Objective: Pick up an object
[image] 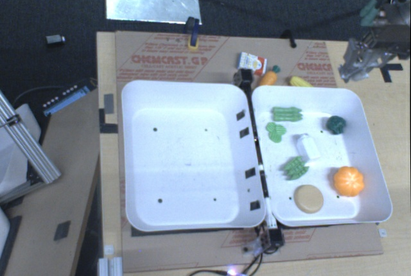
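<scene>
White bins side by side; pick not yet begun, every object lies loose.

Left bin [183, 159] bare-floored. Right bin [366, 140] holds all candidates: orange fruit [349, 181] near the front right corner, tan disc [309, 198] beside it, green bundle [286, 114] at the back, dark green piece [336, 124], small white block [309, 147]. Gripper [359, 66] hangs outside the right bin's back right corner, well apart from the objects; finger state cannot be told. Judged: approach, descent, grasp and lift all remain.
</scene>
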`<action>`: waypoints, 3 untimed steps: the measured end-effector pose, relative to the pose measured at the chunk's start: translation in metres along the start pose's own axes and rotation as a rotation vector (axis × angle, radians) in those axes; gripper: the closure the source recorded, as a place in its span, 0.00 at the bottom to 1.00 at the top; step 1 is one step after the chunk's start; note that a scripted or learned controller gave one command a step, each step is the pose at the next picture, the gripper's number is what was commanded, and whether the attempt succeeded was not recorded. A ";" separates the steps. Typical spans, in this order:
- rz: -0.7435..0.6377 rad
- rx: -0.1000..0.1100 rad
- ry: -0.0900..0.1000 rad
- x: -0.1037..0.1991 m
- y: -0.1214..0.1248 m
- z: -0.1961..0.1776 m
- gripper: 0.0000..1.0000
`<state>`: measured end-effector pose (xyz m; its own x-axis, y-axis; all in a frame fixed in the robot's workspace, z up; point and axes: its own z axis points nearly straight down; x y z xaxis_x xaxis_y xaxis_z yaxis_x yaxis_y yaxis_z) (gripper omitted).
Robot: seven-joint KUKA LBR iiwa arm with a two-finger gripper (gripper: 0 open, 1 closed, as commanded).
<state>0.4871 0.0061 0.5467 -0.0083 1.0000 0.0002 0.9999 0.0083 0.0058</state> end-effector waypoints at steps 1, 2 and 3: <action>0.000 0.001 0.000 0.000 0.000 0.000 0.00; -0.004 -0.003 0.000 0.000 0.001 -0.011 1.00; -0.004 -0.002 0.000 0.000 0.000 -0.011 0.00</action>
<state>0.4875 0.0058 0.5574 -0.0123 0.9999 0.0000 0.9999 0.0123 0.0079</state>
